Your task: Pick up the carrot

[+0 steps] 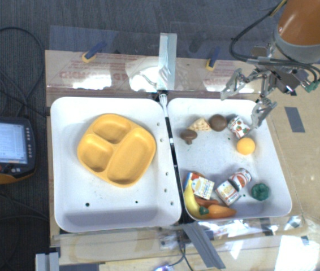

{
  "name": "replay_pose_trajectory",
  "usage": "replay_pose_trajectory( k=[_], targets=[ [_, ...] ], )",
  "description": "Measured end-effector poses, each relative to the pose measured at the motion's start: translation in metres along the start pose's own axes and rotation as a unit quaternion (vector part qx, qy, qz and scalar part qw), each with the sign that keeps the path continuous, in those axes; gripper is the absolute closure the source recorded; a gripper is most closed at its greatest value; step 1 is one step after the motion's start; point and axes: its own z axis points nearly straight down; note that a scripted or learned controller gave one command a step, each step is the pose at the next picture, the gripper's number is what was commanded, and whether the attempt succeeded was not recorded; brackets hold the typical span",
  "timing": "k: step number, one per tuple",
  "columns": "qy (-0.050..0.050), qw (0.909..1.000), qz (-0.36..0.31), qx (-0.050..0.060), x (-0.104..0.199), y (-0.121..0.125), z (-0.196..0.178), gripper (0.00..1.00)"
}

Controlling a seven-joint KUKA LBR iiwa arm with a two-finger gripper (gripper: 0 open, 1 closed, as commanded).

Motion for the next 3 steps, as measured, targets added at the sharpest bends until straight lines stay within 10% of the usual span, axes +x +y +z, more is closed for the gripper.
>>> replay_pose_trajectory(
  k=[1,2,3],
  targets=[
    [0.005,0.9925,-0.122,-0.006,0.065,-0.049,0.102,0.0],
    [0.005,0.9999,0.01,-0.005,0.069,-0.09,0.192,0.0],
    [0.004,0.9997,-0.022,-0.003,0.054,-0.109,0.213,0.0]
  ],
)
